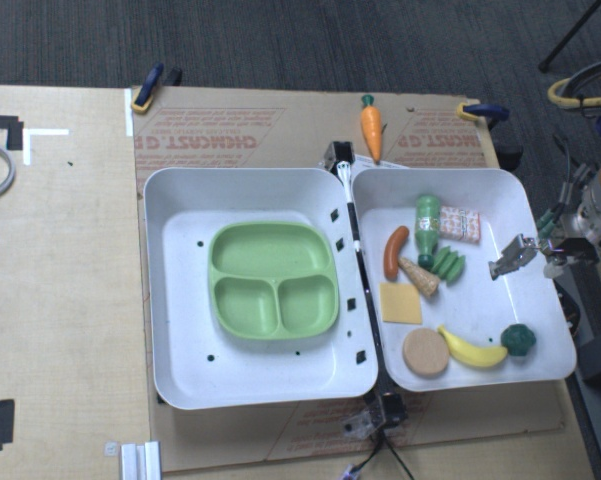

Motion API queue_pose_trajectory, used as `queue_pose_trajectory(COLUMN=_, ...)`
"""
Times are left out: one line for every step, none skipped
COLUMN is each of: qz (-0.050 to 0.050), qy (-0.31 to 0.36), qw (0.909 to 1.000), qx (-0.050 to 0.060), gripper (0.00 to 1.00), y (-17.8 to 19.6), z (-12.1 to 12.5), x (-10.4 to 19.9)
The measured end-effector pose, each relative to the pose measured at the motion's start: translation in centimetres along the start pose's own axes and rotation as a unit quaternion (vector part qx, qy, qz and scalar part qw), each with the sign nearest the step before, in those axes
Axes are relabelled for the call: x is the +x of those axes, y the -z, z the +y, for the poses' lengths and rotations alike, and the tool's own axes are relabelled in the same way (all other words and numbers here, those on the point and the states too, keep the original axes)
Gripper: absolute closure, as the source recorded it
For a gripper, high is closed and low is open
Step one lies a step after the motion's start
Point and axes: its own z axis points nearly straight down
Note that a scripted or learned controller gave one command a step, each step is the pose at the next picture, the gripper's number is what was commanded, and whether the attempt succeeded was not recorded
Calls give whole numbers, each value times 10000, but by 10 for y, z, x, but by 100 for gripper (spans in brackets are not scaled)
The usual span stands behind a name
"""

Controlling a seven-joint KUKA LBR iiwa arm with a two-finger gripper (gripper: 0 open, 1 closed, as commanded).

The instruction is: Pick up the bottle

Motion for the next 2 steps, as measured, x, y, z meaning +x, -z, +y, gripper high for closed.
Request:
queue_pose_trajectory(qz=-5, qy=2, qw=10000, qx=-2, gripper=100, y=9, z=0, x=0)
queue_pose_trajectory(qz=0, qy=136, qw=9999, qx=5, gripper=100, y=-36, z=-19, x=-23)
